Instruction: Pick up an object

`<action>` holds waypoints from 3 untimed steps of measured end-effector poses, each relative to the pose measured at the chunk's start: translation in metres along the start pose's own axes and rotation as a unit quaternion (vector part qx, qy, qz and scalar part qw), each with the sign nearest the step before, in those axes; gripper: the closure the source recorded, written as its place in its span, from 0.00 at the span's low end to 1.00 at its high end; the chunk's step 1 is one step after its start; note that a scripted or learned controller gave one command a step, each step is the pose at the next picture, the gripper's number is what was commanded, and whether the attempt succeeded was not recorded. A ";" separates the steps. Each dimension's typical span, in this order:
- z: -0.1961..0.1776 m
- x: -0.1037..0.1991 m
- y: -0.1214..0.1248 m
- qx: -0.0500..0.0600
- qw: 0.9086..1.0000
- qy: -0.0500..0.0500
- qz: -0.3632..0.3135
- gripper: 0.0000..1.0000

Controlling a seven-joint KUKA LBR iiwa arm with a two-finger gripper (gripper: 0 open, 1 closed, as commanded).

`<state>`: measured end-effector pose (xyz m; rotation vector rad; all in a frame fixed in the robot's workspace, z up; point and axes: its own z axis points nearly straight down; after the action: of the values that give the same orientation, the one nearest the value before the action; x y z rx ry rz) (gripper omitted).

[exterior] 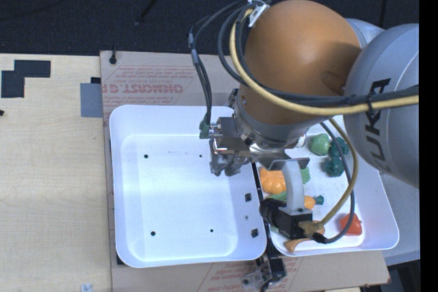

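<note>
- The gripper (pixel 224 162) hangs low over the right-hand edge of the left bin (pixel 171 195), close to the wall where it meets the right bin (pixel 384 232). The orange dome of the arm (pixel 301 58) covers much of what lies beneath.
- From this slant the claw is a dark lump in shadow. I cannot tell whether it is spread or pressed together, and I can make out no object in it.
- The things to choose from lie in the right bin:
  - an orange object (pixel 274 182) just across the dividing wall from the gripper
  - a green object (pixel 318 143) and a teal object (pixel 335 162) side by side, further back
  - a red object (pixel 351 223) near the bin's front right corner
- The floor of the left bin beside the gripper is plain white with a few small dark marks.
- I judge the task barely begun. The objects all rest on the floor of their bin, so the pick itself is not yet done.
- What seems left is nearly everything:
  - bring the gripper across the wall and over one object, probably the orange one since it is nearest
  - come down around it
  - close on it and lift it clear
- The orange object sits close to the wall and partly under the robot's own hardware, so the approach looks cramped. A grab there could slip or catch the bin's edge.
</note>
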<state>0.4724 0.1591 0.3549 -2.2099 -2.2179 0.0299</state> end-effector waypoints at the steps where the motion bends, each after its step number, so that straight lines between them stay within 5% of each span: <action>1: -0.142 0.056 0.011 -0.016 1.000 0.006 -0.002 1.00; 2: -0.043 0.081 0.002 -0.004 1.000 0.000 0.000 1.00; 3: -0.145 0.083 0.004 -0.014 1.000 0.005 0.001 1.00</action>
<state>0.4794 0.2432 0.4993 -2.2206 -2.2252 -0.0109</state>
